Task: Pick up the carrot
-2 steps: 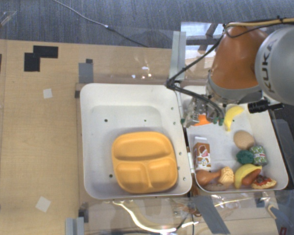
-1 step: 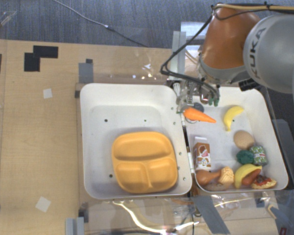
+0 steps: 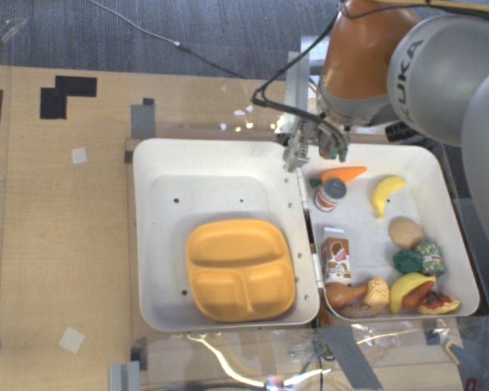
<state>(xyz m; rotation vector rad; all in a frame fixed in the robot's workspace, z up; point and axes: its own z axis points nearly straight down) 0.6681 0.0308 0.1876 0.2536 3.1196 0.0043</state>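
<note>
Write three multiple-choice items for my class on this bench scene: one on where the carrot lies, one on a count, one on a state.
1. The carrot lies in: A) the left bin B) the right bin C) the yellow tray
2. Bananas in the right bin: A) one B) two C) four
3. The yellow tray is: A) empty B) full of food C) upside down on the bench

Answers: 1 B, it lies near that bin's top edge, below the gripper. 2 B, one upper, one lower. 3 A, its compartments are bare.
</note>
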